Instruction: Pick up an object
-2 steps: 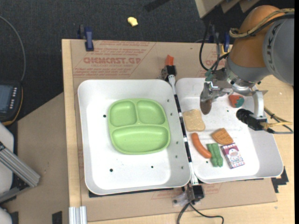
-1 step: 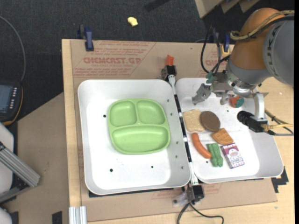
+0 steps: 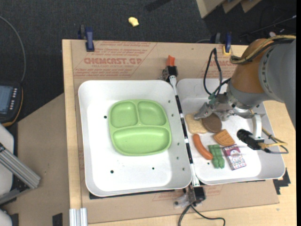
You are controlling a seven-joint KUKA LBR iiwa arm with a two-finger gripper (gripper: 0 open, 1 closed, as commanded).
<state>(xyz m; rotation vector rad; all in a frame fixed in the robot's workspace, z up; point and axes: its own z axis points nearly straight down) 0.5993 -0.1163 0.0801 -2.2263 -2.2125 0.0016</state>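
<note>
Left bin (image 3: pixel 90 140): one green divided plate (image 3: pixel 139 127), centred. Right bin (image 3: pixel 272 167): beige flat piece (image 3: pixel 192 123) and brown disc (image 3: pixel 213 125) touching at the far left; orange sausage (image 3: pixel 202 147), green piece (image 3: pixel 217 156), tan cracker (image 3: pixel 224 137) and pink packet (image 3: pixel 235 157) clustered nearer. Gripper (image 3: pixel 210 112) is lowered just over the brown disc; how far it is opened cannot be made out, and nothing is seen held.

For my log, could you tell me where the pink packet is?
In the camera view, the pink packet lies in the right bin, right of the green toy, in front of the tan cracker.
</note>
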